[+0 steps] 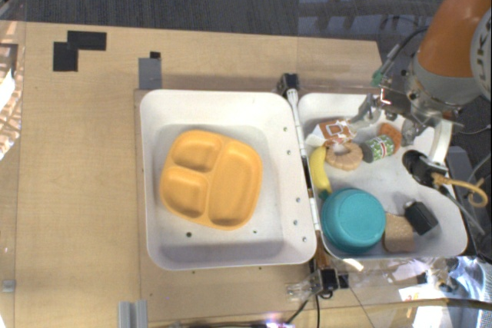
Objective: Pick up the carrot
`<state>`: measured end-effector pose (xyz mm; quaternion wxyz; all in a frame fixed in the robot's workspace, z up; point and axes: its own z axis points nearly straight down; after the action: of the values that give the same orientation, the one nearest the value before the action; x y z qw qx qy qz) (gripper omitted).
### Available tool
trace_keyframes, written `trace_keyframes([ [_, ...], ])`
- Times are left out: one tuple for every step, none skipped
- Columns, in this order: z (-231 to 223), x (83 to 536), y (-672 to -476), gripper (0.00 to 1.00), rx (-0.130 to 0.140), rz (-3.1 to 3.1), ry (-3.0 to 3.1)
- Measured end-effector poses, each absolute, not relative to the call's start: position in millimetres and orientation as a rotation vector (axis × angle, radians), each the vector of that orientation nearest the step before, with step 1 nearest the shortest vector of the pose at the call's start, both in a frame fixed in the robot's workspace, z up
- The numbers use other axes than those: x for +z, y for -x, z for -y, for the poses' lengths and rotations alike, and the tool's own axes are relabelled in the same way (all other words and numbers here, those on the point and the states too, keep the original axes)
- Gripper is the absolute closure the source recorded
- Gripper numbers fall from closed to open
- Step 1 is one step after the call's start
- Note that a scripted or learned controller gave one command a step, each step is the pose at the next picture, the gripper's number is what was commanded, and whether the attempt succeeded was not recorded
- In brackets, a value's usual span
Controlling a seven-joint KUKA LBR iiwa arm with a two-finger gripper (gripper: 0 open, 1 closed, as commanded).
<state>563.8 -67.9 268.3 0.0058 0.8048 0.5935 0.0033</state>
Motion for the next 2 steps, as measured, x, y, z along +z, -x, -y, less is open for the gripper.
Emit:
trace_keyframes([
  [-21.6, 296.2, -549.8, 0.0, 0.011, -1.719, -2.631],
  [-60.2, 200.7, -528.6, 0.0, -0.007, -1.649, -2.679],
])
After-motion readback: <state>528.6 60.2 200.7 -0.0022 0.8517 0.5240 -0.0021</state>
